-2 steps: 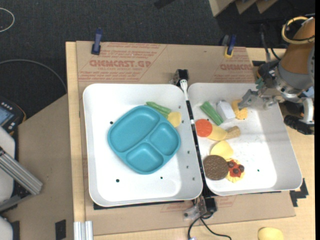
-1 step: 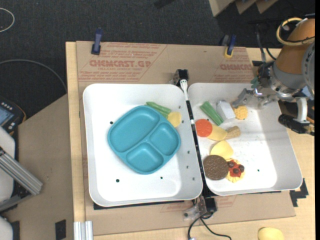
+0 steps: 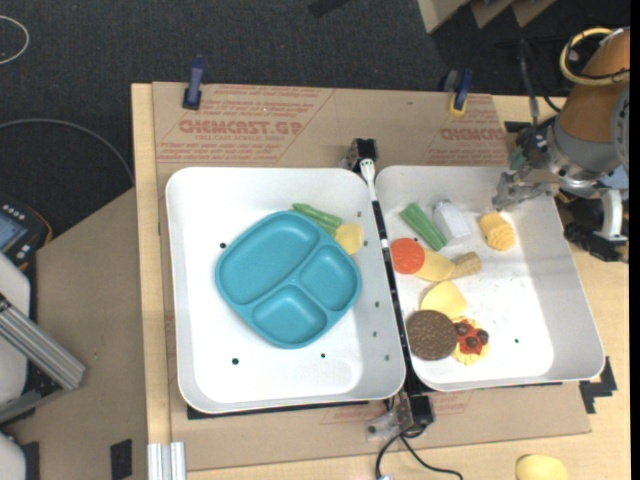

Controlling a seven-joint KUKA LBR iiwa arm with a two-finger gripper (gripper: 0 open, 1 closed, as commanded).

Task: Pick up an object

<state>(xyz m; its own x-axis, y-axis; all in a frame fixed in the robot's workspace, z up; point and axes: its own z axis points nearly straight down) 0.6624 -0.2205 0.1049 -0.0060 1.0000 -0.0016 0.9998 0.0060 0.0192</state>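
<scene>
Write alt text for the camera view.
A grey arm's gripper hovers beside a corn cob in the right bin, among toy foods. The left bin holds a blue tray.

Glossy blue plastic tray, smooth white plastic bins, matt brown cardboard sheet

arm: cut off right | yellow object: cropped, perhaps fruit
</scene>
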